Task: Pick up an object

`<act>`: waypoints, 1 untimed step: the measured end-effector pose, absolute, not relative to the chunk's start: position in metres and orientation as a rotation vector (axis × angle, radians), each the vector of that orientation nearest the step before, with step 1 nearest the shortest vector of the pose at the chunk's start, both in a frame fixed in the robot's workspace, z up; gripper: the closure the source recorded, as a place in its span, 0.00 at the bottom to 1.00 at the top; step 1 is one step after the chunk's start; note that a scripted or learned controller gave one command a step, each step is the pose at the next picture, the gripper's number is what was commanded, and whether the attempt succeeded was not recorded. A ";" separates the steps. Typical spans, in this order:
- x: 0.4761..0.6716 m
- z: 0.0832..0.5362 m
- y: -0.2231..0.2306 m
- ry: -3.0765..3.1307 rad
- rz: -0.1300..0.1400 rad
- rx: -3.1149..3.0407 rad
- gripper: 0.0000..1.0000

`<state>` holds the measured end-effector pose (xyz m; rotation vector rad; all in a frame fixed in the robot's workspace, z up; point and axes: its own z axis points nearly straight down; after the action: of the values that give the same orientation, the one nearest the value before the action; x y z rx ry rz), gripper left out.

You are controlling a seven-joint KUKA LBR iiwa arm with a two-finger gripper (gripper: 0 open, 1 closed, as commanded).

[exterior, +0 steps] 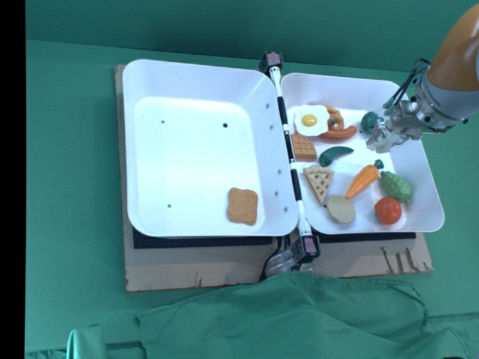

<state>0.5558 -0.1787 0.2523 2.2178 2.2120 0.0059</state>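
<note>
Since the gripper [383,137] sits low over the far right corner of the right bin [428,200], the likeliest target is the small dark green piece [369,121] just beside it on its left. How far the claw is spread, and whether anything is caught in it, I cannot tell at this slant. That green piece looks like moulded toy food — probably light, rigid and smooth, so it may slide out unless pinched across its narrow middle.

Other toys crowd the same bin: a fried egg [310,119] and a sausage [338,133] near the divider, a waffle square [303,147], a green pepper [334,155], a wedge [319,182], a carrot [364,179], a knobbly green vegetable [396,186], a tomato [388,210] and a pale potato [340,209]. The carrot and the bin's back wall look like the nearest obstacles. In the left bin [142,88] a biscuit [242,206] lies alone — well apart from the arm.
</note>
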 end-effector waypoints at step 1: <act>0.567 0.308 -0.178 2.211 0.008 2.216 1.00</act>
<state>0.5674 -0.1778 0.3077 2.2156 2.2105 0.0076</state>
